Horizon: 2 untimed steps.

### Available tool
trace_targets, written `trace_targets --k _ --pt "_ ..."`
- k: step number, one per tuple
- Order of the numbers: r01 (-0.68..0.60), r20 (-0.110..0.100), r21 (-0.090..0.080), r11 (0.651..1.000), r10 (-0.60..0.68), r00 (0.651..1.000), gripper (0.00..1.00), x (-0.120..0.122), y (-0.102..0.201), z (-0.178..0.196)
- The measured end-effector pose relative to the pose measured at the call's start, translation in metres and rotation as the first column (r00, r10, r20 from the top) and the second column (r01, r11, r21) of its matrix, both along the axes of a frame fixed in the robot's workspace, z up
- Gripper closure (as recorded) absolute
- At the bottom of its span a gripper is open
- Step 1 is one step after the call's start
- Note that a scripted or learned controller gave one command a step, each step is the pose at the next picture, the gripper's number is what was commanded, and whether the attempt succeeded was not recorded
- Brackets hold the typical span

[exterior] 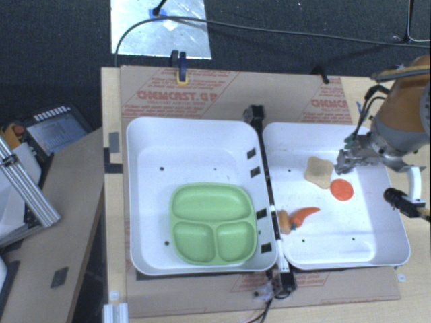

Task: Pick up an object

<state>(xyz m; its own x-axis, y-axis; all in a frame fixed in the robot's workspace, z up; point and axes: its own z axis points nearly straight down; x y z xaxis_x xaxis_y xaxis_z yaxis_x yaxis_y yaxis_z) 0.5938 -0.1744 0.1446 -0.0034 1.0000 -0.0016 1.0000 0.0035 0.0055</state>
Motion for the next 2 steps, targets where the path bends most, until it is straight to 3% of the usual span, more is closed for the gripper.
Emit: trace_targets --k 1,2 --pt "-0.001 0.003 -0.001 1.0 0.001 1.0 1.0 0.003 -0.006 0.064" --pt "-0.002 0.0 0.0 1.0 0.002 1.0 1.0 0.004 -0.006 0.095"
